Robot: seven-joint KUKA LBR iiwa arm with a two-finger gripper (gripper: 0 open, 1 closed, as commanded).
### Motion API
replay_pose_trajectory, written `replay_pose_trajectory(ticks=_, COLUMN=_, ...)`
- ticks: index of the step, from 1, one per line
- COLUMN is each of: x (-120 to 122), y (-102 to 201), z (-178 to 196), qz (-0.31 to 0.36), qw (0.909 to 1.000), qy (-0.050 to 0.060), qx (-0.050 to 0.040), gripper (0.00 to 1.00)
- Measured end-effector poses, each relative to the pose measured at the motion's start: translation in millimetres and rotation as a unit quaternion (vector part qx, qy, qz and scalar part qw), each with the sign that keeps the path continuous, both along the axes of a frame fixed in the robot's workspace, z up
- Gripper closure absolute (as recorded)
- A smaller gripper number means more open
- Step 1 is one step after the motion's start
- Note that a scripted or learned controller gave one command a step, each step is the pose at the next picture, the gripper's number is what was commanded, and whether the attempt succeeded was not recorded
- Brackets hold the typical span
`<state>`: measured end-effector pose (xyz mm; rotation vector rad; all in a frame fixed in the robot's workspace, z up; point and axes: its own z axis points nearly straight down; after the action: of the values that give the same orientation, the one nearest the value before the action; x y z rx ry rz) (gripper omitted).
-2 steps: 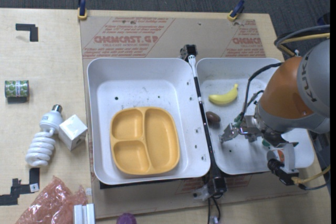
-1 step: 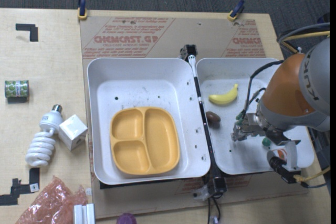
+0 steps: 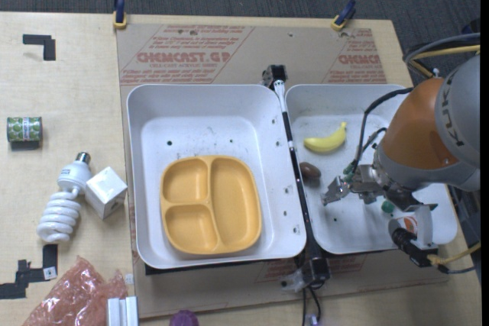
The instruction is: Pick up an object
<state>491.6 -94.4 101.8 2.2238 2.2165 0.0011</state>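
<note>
banana (image 3: 326, 140): yellow, lying on its side in the upper left part of the right bin (image 3: 359, 240), curve sagging toward the front, nothing touching it

brown lump (image 3: 310, 172): small, dark and roundish, just below the banana and close to the bin's left wall; honestly can't tell what it is

claw (image 3: 334, 193): down in the right bin, tips pointing left, just right of and a bit below the brown lump but apart from it. Can't tell if it's spread or pressed together from this angle, and I don't see anything pinched in it

arm (image 3: 428, 133): grey with the orange band, coming in from the right and covering a good chunk of that bin's right side

left bin (image 3: 191, 114): right next to the other one, walls touching along the middle

yellow plate (image 3: 212, 204): three compartments, flat in the front half of the left bin

brown sheet (image 3: 191, 50): under both bins, red CHEMCAST print on it, a blue clamp (image 3: 120, 8) on its back left corner

counter (image 3: 61, 88): pale wood; off to the left, well apart from the bins, sit a green can (image 3: 24, 130), a spiral light bulb (image 3: 61, 206) with a white cube (image 3: 105, 192) just beside it, and a pink mesh bag (image 3: 72, 294) at the front edge
</note>
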Motion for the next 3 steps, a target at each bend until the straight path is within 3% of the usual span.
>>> replay_pose_trajectory(ticks=1, x=1.4, y=-0.6, z=9.7, qz=0.000, qw=1.0000, qy=-0.001, qx=-0.0003, gripper=1.00)
replay_pose_trajectory(ticks=2, x=1.3, y=-0.5, z=9.7, qz=0.000, qw=1.0000, qy=-0.001, qx=-0.0003, gripper=0.00)
replay_pose_trajectory(ticks=3, x=-13.6, y=2.2, z=-9.5, qz=0.001, qw=1.0000, qy=0.001, qx=0.0004, gripper=0.00)
